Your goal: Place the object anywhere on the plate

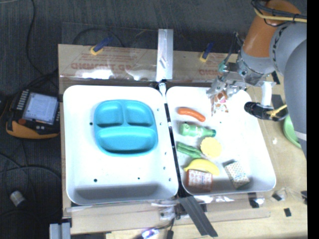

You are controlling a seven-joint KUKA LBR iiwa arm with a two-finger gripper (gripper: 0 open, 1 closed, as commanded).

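Plainly, the gripper [220,99] hangs at the right bin's [264,148] far edge; whether it holds anything cannot be told. A good step carries the object level to the blue plate [124,128] in the left bin [79,178].

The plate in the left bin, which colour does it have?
The plate is light blue, with three compartments; it shows plainly in the camera view.

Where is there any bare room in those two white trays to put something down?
Left bin: bare floor all around the blue plate, widest in front. Right bin: free along its right side, past the yellow disc. Crowded: its left half, from hot dog to banana.
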